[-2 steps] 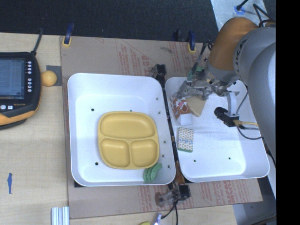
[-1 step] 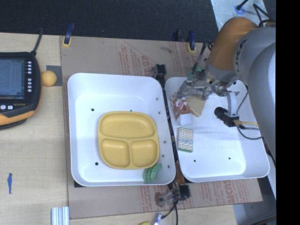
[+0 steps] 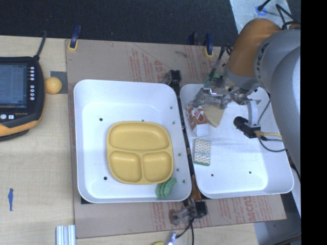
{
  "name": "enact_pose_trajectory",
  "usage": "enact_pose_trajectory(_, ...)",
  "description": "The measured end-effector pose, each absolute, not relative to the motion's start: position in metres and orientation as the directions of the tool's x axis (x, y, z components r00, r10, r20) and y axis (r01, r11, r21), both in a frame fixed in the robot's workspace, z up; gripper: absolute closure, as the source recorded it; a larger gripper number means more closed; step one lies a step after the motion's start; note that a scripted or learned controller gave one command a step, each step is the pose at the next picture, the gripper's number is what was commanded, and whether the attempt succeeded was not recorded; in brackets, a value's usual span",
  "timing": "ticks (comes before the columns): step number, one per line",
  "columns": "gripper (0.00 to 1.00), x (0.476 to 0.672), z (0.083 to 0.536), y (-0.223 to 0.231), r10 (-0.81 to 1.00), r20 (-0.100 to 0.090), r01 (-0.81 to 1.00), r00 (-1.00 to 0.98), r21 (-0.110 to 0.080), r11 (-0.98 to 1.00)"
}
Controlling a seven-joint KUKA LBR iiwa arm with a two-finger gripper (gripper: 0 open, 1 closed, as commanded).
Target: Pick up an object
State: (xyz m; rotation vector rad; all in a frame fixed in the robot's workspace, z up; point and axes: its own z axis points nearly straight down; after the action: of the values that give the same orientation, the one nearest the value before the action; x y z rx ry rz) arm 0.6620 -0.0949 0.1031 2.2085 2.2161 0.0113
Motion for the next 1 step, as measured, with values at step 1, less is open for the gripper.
enact_pose_trajectory(1, 0.0, 0.662, 0.1031, -0.0948, 1.0, -0.004, 1.0, -0.004, 0.014, 0.004)
